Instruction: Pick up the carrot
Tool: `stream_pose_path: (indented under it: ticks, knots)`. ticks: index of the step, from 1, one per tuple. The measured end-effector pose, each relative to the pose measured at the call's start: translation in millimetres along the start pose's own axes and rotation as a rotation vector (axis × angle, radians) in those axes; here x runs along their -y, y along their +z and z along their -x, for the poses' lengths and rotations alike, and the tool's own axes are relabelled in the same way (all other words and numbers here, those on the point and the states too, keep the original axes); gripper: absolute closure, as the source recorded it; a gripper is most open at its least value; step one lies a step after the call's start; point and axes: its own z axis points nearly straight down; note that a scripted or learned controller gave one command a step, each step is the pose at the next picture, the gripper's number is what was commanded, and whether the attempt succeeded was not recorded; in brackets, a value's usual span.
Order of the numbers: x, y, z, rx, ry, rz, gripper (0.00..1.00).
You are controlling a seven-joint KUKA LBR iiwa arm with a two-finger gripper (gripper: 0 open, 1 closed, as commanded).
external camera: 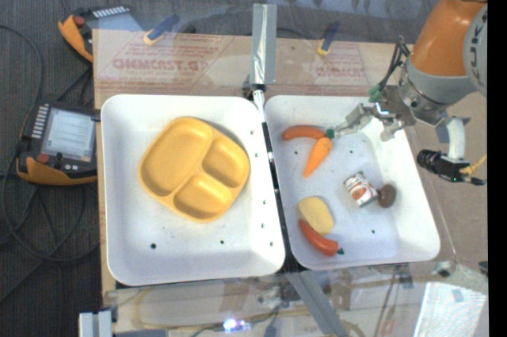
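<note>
Tool point(354, 120) low over the right bin point(412, 236), beside the carrot's green top.
I cannot tell how wide it stands, or that it grips anything. Nearest, a red chilli point(318, 239) and potato point(316, 212); then a can point(360, 189); then the carrot point(317, 155), lying loose mid-bin; farthest, a sausage point(302, 133).

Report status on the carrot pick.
Gripper low over right bin, nothing held. Carrot lying free just below it. Sausage touching carrot's top end, crowding the approach.
</note>
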Motion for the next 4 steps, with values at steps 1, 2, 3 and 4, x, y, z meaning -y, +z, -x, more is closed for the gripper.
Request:
stream_pose_path:
  ticks: [1,2,3,4]
  knots:
    - [-6,100,-25,0.0,-0.251,0.0,0.0]
    - [-16,126,-39,0.012,-0.953,0.012,0.0]
    - [-19,116,-40,0.014,-0.952,0.023,1.0]
    - [3,33,-99,0.001,-0.761,0.003,1.0]
